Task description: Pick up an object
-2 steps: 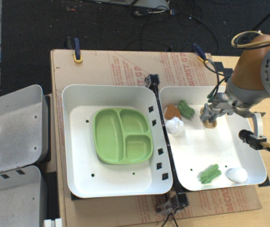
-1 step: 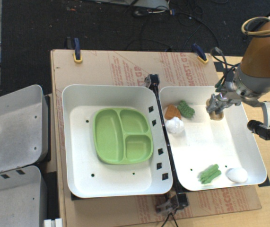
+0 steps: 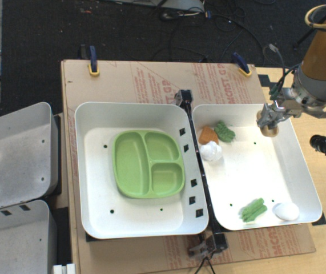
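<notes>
My gripper (image 3: 269, 124) hangs over the far right edge of the right bin (image 3: 265, 170), below the orange-banded wrist. A small tan shape sits at its tip, and I cannot tell what it is. Along the right bin's far left side lie an orange piece (image 3: 208, 135), a dark green leafy piece (image 3: 225, 131) and a white crumpled object (image 3: 210, 151). A light green piece (image 3: 253, 209) and a white egg-shaped object (image 3: 286, 211) rest near its front edge. All of these lie apart from the gripper.
A green divided plate (image 3: 149, 164) lies in the left bin (image 3: 94, 153). A black divider (image 3: 196, 164) runs between the bins. White trays (image 3: 14, 153) sit off the bench to the left. Clamps (image 3: 93, 61) hold the board's far edge.
</notes>
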Controlling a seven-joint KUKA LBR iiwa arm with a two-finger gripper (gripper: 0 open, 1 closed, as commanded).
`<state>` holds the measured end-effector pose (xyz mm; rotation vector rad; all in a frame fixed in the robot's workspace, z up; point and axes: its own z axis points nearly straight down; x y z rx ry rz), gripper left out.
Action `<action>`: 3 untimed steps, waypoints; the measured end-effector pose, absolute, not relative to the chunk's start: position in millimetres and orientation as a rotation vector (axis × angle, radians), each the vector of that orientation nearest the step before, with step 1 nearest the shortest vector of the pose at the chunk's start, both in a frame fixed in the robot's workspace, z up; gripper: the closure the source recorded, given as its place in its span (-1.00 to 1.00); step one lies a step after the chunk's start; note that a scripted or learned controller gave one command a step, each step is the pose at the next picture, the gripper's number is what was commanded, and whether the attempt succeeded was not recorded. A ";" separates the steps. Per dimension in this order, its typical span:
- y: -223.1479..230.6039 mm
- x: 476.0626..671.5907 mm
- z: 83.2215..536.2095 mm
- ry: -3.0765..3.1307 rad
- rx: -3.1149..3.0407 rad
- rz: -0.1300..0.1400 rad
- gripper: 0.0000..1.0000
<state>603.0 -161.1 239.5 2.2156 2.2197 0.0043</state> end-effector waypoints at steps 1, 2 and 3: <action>-113.0 591.8 247.9 2.230 2.214 0.002 1.00; -54.2 580.7 253.8 2.233 2.214 0.001 1.00; -0.2 568.7 259.7 2.233 2.214 0.001 1.00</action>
